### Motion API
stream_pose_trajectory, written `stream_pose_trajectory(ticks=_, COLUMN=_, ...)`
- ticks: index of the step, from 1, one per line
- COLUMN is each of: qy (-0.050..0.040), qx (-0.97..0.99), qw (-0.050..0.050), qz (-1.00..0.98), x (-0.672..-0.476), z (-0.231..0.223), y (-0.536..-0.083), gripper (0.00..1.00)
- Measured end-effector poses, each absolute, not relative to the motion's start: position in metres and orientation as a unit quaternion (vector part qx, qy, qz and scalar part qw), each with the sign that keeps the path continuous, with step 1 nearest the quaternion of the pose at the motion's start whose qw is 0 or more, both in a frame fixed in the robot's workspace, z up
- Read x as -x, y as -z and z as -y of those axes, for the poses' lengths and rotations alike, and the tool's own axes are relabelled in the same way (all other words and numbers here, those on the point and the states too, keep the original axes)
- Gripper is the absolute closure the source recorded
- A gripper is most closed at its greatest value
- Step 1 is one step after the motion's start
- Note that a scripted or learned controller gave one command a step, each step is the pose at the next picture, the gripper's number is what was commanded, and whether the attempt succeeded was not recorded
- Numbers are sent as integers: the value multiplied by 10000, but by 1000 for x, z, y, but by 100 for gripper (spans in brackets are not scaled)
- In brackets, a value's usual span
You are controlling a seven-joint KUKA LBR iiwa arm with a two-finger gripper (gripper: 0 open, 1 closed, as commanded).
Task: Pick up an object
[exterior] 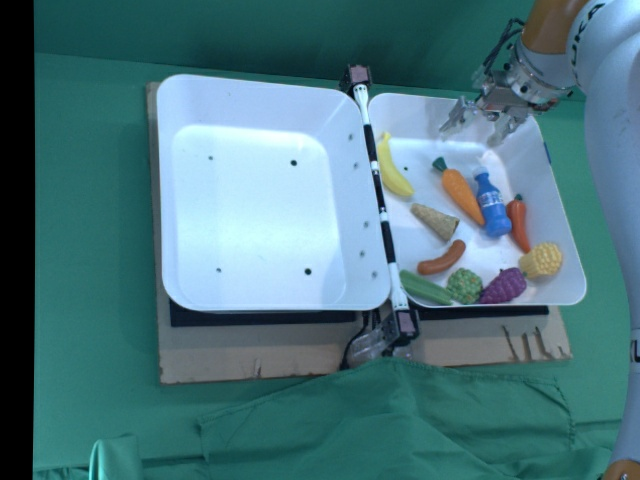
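Camera view. My claw (478, 118) hangs over the far end of the right bin (566, 268), fingers spread apart, nothing between them. My grey arm with its orange band comes in from the right.

Objects, all in the right bin, all on the near side of my claw:
- banana (392, 169), toward the left, beside the divider rod (378, 196) between the bins.
- large carrot (458, 191), closest to my claw, just nearer the camera, lying slantwise.
- blue bottle (490, 203), touching or just beside the carrot's right side.
- small carrot (518, 224), right of the bottle.
- cone (436, 220), below the large carrot.
- sausage (442, 258), further toward the near rim.
- corn (541, 260), near the right wall.
- cucumber (426, 288), green round piece (464, 286) and purple grapes (503, 286) in a row along the near rim, farthest from my claw.

Left bin (180, 108) sits well to the left of my claw. Both bins rest on cardboard (200, 363) over the green-draped surface (90, 218).
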State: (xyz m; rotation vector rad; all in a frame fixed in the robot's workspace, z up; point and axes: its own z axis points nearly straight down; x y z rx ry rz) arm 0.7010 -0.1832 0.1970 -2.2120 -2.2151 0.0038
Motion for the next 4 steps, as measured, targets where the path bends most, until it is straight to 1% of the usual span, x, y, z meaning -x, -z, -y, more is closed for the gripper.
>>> stream_pose_trajectory(ticks=1, qy=21, qx=7069, qw=44, qz=7073, x=-703, z=182, y=-212, gripper=100)
stream_pose_trajectory(ticks=2, qy=14, qx=7071, qw=45, qz=7071, x=-703, z=182, y=-211, gripper=0)
stream_pose_trajectory(ticks=3, qy=32, qx=7078, qw=3, qz=7064, x=-704, z=183, y=-226, gripper=100)
stream_pose_trajectory(ticks=4, qy=24, qx=7078, qw=6, qz=7064, x=-704, z=183, y=-225, gripper=0)
